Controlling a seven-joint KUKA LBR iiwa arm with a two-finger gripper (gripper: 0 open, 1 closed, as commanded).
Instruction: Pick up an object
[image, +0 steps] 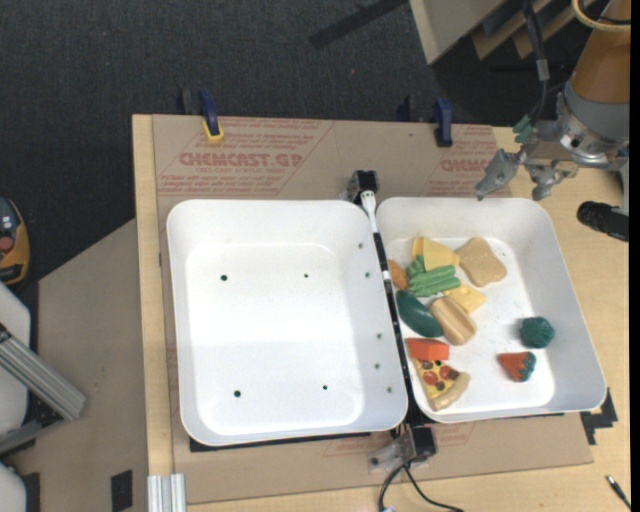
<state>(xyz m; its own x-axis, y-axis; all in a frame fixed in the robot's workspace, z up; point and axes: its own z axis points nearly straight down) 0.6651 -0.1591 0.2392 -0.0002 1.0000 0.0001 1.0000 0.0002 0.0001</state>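
1. Camera view: the gripper (520, 180) hangs over the far rim of the right bin (575, 330), just beyond its upper edge, with its 2 fingers spread apart and nothing between them.
2. The arm (600, 70) enters from the upper right, its orange band above the grey wrist.
3. The right bin holds the toy food, all of it well apart from the gripper: a tan bread slice (483, 262) nearest the far side, a yellow cheese wedge (432, 250), green beans (432, 280) and a dark green vegetable (420, 315) towards the divider.
4. Nearer the front lie a pizza slice (442, 380), a watermelon piece (517, 365) and a dark teal lump (536, 331) (its kind is unclear).
5. The left bin (190, 300) sits beside it, their rims touching.
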